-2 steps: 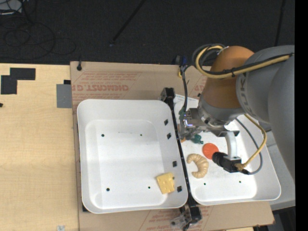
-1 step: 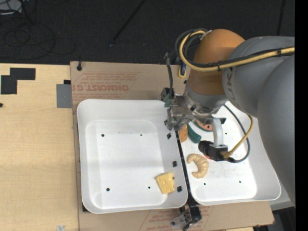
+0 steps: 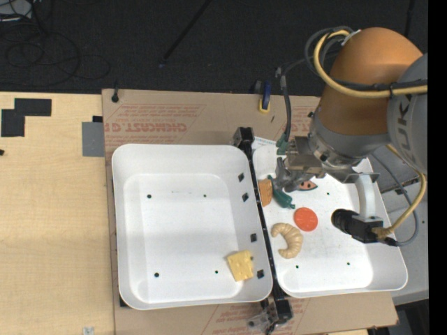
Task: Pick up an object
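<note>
Cardboard sheet: brown, with red print, lying under both bins on the pale bench.
Arm: grey with a wide orange band, reaching in from the right over the far half of the right bin.
Left bin: white and shallow, with one thing in it at its near right corner.
Right bin: white and shallow, holding the rest of the things, all gathered in its left half.
Gripper: low over the far left part of the right bin, near the wall shared with the left bin. I cannot tell how far open it is, and nothing can be seen in its hold.
Croissant: tan and curved, in the right bin, nearer the camera than the gripper and apart from it.
Red disc: flat, between the croissant and the gripper, just beside the croissant.
Yellow block: a cheese-like wedge in the left bin, well apart from the gripper.
Green piece: slim and dark green, right at the gripper's tip on its near side; whether they touch is unclear.
Orange piece: small, against the right bin's left wall, just beside the gripper.
Pink piece: small, partly hidden at the gripper's right side.
</note>
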Tool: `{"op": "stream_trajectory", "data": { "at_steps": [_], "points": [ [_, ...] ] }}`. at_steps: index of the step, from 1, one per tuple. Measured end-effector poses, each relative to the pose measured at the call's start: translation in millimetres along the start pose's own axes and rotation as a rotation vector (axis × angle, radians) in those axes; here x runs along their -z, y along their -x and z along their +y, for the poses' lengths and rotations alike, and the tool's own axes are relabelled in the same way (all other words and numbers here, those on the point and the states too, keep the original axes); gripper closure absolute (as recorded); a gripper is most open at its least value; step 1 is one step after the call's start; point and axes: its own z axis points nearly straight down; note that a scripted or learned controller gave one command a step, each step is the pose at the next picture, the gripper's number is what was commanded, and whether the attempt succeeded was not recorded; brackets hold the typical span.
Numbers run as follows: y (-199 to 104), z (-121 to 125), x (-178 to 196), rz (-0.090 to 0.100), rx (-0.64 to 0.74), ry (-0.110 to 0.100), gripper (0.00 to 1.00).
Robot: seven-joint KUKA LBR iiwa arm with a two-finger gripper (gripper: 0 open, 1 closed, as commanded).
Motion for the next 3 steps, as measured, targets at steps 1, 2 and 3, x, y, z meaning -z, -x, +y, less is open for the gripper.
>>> {"op": "stream_trajectory", "data": {
  "at_steps": [1,2,3],
  "points": [
    [31,-26,2,-0.001,0.000,-0.009,1.00],
    [18,-35,5,0.000,0.003,-0.009,1.00],
    [21,-56,-32,-0.001,0.001,-0.013,1.00]
  ]
}}
